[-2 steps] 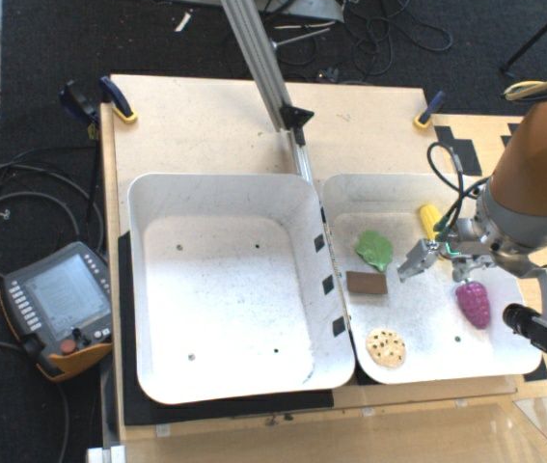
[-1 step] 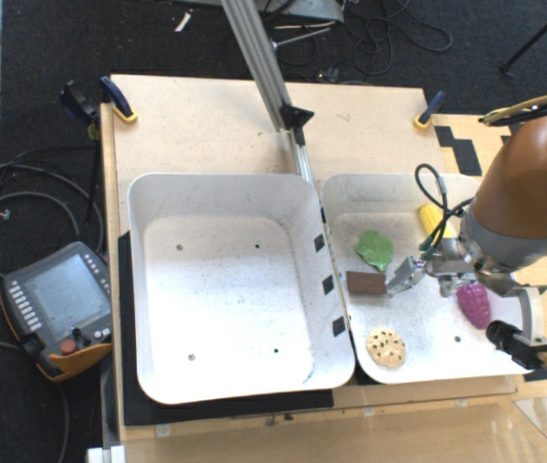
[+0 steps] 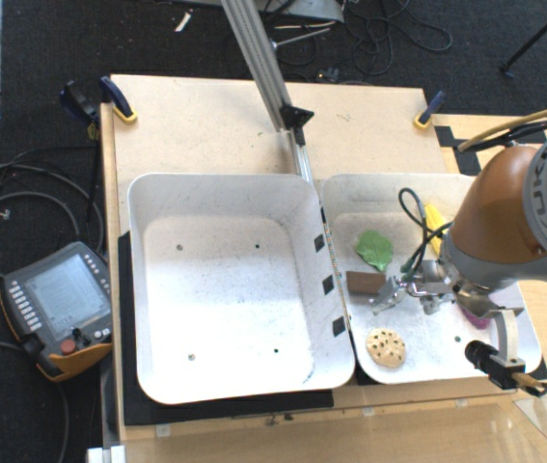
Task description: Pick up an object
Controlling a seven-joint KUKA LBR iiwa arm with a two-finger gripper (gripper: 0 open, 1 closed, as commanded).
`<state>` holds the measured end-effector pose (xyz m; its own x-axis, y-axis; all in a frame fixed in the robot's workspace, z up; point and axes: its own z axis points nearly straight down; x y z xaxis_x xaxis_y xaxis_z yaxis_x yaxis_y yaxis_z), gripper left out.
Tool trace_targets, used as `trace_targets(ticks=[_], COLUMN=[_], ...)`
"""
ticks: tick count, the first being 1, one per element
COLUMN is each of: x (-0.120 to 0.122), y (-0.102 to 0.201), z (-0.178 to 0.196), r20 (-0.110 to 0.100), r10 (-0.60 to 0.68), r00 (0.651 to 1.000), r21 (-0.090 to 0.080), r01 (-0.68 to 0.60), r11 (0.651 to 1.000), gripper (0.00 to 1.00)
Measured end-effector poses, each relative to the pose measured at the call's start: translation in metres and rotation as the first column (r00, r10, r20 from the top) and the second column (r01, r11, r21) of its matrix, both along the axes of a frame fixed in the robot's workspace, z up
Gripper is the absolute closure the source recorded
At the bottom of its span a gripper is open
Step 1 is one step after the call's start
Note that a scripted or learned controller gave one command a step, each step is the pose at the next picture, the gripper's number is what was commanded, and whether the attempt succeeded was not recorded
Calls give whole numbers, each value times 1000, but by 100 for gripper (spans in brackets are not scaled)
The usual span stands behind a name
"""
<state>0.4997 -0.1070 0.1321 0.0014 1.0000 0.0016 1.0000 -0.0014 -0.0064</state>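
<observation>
My gripper [image 3: 386,294] reaches from the right into the right bin [image 3: 350,196], low over its floor. Its metal fingers point left, beside a dark brown block [image 3: 361,282] that lies just left of them. A green leaf-shaped piece [image 3: 374,249] rests above the block. Near the bin's front lies a round cookie [image 3: 386,347]. Behind the arm a yellow object [image 3: 434,222] pokes out, and a purple object [image 3: 476,317] shows under the wrist. I cannot see whether anything sits between the fingers.
The left bin [image 3: 157,201] sits alongside, sharing a raised divider with the right one. A slanted metal rail [image 3: 259,51] runs from the top toward the bins. A black cable [image 3: 410,205] loops over the right bin. A teach pendant [image 3: 56,302] lies left of the bench.
</observation>
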Motion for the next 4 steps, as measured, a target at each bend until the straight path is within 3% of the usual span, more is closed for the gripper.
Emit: trace_targets(ticks=[1, 2, 4], x=[0, 1, -1], y=[0, -1, 5], z=[-38, -26, 77], r20=[6, 10, 13], r10=[0, -1, 5], r00=[1000, 1000, 1000], r21=[-2, -3, -3], r01=[0, 1, -5], r11=[1000, 1000, 1000], gripper=[0, 100, 100])
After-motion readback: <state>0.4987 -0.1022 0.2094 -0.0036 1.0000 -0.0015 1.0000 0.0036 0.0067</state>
